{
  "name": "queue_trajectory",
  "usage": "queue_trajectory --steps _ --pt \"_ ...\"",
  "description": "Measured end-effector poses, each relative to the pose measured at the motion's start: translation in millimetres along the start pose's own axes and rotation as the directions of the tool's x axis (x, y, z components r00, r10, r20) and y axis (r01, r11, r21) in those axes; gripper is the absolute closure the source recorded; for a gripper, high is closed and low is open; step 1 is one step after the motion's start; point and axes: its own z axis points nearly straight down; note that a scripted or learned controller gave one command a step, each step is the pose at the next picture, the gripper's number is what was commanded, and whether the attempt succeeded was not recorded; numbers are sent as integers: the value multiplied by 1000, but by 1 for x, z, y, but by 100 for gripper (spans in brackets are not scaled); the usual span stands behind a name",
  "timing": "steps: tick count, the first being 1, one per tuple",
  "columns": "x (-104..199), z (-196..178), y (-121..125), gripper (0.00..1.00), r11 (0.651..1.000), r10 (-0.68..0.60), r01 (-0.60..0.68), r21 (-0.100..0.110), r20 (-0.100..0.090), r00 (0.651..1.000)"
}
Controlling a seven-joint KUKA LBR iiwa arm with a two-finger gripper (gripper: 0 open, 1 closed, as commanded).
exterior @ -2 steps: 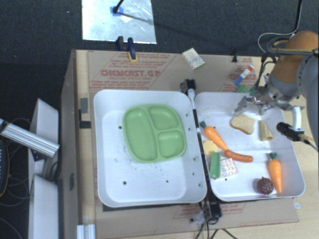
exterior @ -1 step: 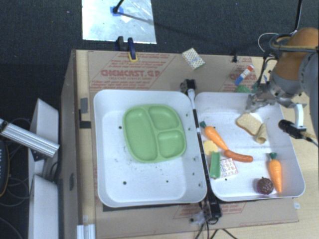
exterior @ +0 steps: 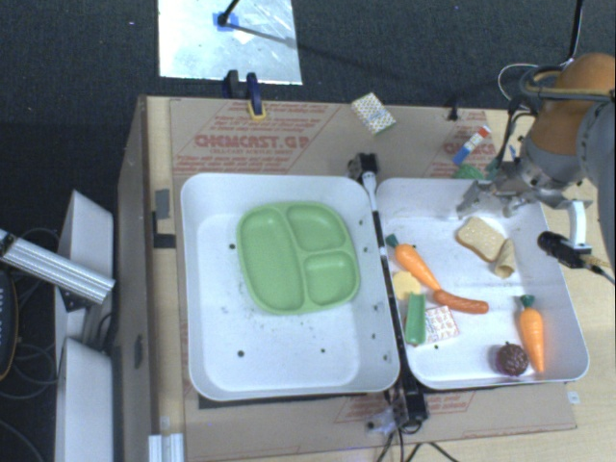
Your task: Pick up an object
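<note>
Bread lies in the far part of the right bin, apart from the carrots and sausage, so it looks easiest to take cleanly. My gripper hangs just beyond it over the far rim; whether my jaws are apart I cannot tell.

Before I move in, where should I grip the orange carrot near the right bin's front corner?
Grip the orange carrot across its thick middle, coming straight down. It lies flat, lengthwise toward the right bin's front, so close the fingers across its width, staying clear of the dark round fruit beside its tip.
</note>
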Motion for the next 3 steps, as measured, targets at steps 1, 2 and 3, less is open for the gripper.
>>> queue_trajectory --steps 1,2,3 --pt "0 12 -2 0 1000 2 -2 8 -1 1000" --pt "0 1 -1 100 1000 0 0 2 1 1000" --pt "0 2 -1 0 1000 0 0 3 2 1000"
